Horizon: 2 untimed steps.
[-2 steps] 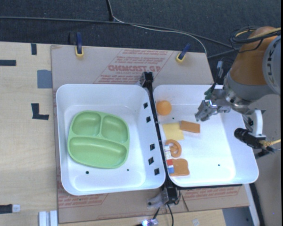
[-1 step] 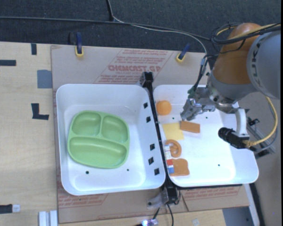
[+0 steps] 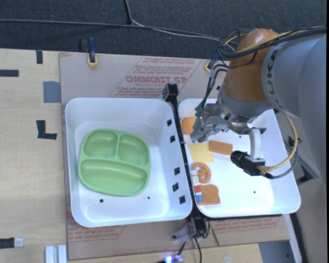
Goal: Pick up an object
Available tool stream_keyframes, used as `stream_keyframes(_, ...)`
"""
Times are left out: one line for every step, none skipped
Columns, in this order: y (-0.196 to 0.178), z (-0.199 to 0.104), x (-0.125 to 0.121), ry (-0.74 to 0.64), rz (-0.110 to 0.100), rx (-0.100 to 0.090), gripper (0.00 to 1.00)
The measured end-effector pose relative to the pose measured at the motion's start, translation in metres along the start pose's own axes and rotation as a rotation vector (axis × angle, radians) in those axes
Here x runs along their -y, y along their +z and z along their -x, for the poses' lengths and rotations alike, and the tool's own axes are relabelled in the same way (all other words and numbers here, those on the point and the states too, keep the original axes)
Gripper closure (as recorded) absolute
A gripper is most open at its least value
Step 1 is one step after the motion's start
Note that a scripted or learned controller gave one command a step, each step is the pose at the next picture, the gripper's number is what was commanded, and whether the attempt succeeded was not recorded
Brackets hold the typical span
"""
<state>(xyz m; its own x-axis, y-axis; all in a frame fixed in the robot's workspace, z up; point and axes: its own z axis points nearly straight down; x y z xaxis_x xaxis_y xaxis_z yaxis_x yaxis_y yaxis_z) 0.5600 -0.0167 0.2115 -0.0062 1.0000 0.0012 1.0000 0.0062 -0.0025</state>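
Orange and yellow toy pieces lie scattered in the right bin [image 3: 274,201], under and beside the tool [image 3: 204,129]. A pale yellow square piece [image 3: 202,153] rests just below the tool tip, toward the near edge of the bin. An orange rectangular block [image 3: 220,147] sits just beside that tip, on its right and slightly nearer the camera. A round orange piece [image 3: 187,124] lies just left of the tool, against the bin's left wall. Farther toward the near edge come an orange ring-shaped piece [image 3: 203,172] and then an orange toast-shaped piece [image 3: 209,194], with a small red, white and blue item [image 3: 197,190] touching its left side.

The tool hangs low over the upper left part of this bin, close to the yellow square and the orange block. How wide it stands I cannot tell, since the arm's body covers most of it; no piece can be seen held in it. A black cylindrical part [image 3: 245,162] juts out on a bracket to the tool's right.

Left of the tool, past the divider, the left bin [image 3: 88,111] holds a green sectioned plate [image 3: 114,161]. Both bins rest on a cardboard sheet [image 3: 148,75] atop the wooden worktop [image 3: 22,147].
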Motion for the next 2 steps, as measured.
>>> stream_keyframes(0.002,-0.056,0.008,-0.001,0.000,0.000,1.00)
stream_keyframes(-0.012,-0.117,0.007,-0.002,0.001,-0.001,1.00)
